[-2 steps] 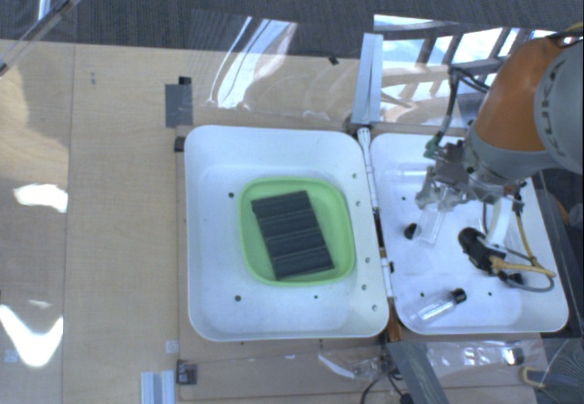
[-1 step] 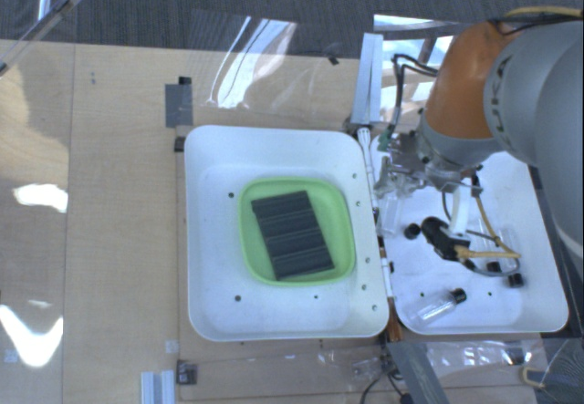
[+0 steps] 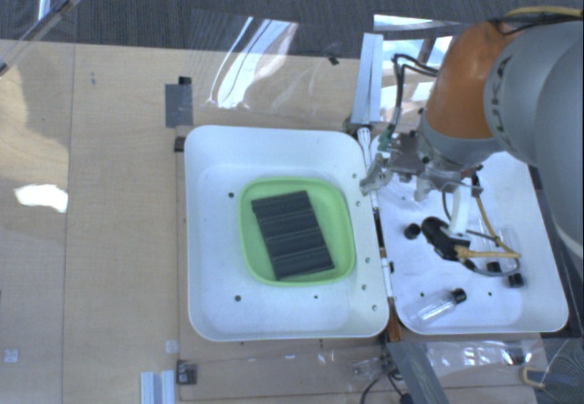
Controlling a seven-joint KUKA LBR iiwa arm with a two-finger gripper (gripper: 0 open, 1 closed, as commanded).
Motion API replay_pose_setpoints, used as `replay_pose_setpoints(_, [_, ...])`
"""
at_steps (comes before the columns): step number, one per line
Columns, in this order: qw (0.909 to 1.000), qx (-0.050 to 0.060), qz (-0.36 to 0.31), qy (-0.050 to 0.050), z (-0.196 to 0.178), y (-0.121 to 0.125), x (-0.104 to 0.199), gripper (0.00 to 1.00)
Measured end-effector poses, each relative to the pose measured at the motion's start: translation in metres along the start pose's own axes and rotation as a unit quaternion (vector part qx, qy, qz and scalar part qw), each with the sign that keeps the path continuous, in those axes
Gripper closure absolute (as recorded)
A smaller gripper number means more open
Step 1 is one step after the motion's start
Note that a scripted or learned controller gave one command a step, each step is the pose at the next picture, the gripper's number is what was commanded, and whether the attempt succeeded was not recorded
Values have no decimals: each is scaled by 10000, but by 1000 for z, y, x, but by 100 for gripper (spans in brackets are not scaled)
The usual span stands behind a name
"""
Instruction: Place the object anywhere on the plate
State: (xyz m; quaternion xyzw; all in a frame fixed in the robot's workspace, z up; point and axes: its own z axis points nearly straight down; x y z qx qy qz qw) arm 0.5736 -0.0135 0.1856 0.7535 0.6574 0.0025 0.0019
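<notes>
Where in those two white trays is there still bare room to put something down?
The left bin has bare floor all round the green plate, widest along its left wall and near edge. The dark ribbed block covers most of the plate. The right bin is crowded: the arm hangs over it, and a clear vial lies near its front.
</notes>
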Motion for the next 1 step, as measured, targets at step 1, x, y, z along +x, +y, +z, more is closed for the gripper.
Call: replay_pose_setpoints(1, [9998,-11,221,4,-73,3,56,0])
